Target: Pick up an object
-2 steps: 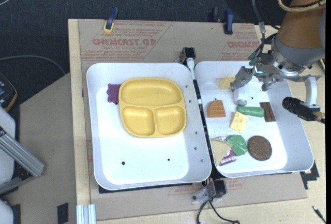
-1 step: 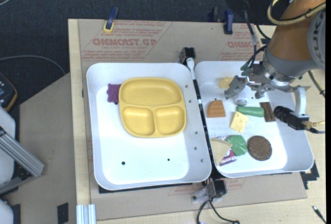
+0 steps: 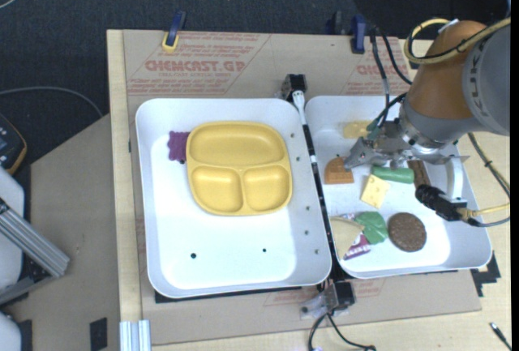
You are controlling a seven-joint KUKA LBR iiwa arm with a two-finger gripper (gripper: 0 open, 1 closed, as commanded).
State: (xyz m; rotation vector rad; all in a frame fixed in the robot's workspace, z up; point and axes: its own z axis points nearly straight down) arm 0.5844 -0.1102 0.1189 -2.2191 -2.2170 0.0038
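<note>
Nearest us, along the front of the right bin (image 3: 466, 254), we see a brown round disc (image 3: 407, 232) and, to its left, a green piece (image 3: 373, 223) touching a small purple-and-white item (image 3: 358, 245). Just beyond them lies a pale yellow wedge (image 3: 375, 191), with a green object (image 3: 394, 174) above it and an orange-brown block (image 3: 339, 172) to its left. The pincer (image 3: 366, 153) hangs low over this cluster, near the block; we cannot tell whether it grips anything. A pale yellow bit (image 3: 354, 130) lies farther back. In the left bin (image 3: 154, 203) rests a yellow divided tray (image 3: 239, 165), a purple item (image 3: 178, 145) touching its left edge. The arm (image 3: 454, 82) rises at the right, over the bench (image 3: 203, 57).
</note>
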